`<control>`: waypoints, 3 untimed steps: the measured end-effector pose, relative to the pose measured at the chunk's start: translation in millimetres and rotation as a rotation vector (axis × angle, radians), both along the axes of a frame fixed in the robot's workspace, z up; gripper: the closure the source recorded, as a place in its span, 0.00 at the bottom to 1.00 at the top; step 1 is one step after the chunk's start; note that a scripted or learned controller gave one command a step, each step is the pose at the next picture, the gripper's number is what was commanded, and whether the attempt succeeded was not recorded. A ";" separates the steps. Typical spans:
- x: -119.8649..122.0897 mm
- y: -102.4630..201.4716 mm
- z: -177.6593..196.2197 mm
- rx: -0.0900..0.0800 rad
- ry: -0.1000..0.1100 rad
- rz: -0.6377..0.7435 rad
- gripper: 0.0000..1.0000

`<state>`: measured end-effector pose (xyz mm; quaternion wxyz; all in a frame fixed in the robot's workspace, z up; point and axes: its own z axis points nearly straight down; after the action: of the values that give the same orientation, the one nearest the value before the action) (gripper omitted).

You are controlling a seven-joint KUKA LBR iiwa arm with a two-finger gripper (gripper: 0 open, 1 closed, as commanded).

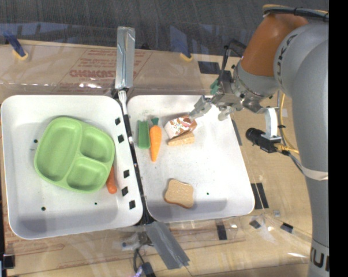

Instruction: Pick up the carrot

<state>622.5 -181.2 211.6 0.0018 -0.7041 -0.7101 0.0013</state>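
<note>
1. Carrot [154,142]: an orange toy carrot with a green top, the thing to be picked up. It lies flat in the right bin near that bin's left wall, with its tip pointing toward the near side.
2. The grey arm [303,68], with an orange band above its wrist, is the largest thing in view. It reaches in from the right, over the far right part of the right bin.
3. Two shallow white bins sit side by side on the counter. The left bin [18,201] holds a plate; the right bin [231,178] holds the food toys, probably so that they stay within the arm's reach.
4. A green divided plate [74,153] fills much of the left bin. A second small orange piece [111,182] lies just beside its right edge.
5. A slice of toy bread [179,194] lies near the front of the right bin, well apart from the carrot.
6. A small snack package [180,128] rests atop a wedge of cheese [182,139], right of the carrot.
7. A green vegetable piece [143,134] lies touching or just beside the carrot's left side, which may crowd a grasp.
8. The hand [204,106] hovers above the package, right of the carrot. I cannot tell whether it is wide or narrow; nothing is seen held.
</note>
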 end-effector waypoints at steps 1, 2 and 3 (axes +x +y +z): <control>-13.9 62.8 -91.4 0.000 0.003 -0.054 0.00; -13.1 84.2 -106.5 -0.008 -0.030 -0.083 0.00; -13.7 84.5 -98.2 -0.006 -0.024 -0.081 1.00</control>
<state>608.8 -96.7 113.4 -0.0088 -0.7322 -0.6810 -0.0053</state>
